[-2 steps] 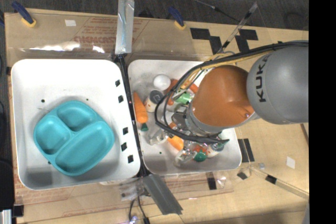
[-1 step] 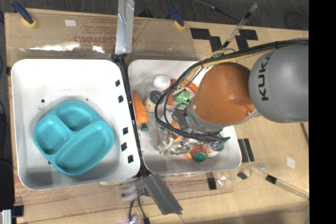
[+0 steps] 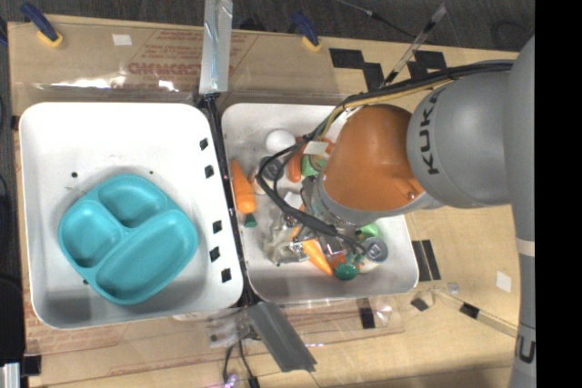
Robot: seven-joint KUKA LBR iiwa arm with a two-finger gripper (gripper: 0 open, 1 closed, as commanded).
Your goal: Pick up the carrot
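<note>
An orange carrot (image 3: 243, 188) lies lengthwise against the left wall of the right bin (image 3: 400, 273). A second orange piece (image 3: 318, 257) lies near the bin's front, just under the wrist. Another small orange item (image 3: 296, 164) sits further back, partly hidden by cables. My gripper (image 3: 298, 241) hangs low in the middle of the right bin below the orange band (image 3: 368, 161), to the right of the long carrot and close above the front orange piece. The arm's body hides much of the bin's right half.
The left bin (image 3: 45, 132) holds a teal divided plate (image 3: 127, 236). In the right bin lie a white round object (image 3: 279, 141), green pieces (image 3: 315, 164) and a small red-and-green toy (image 3: 346, 270). Black cables (image 3: 273, 186) loop beside the wrist.
</note>
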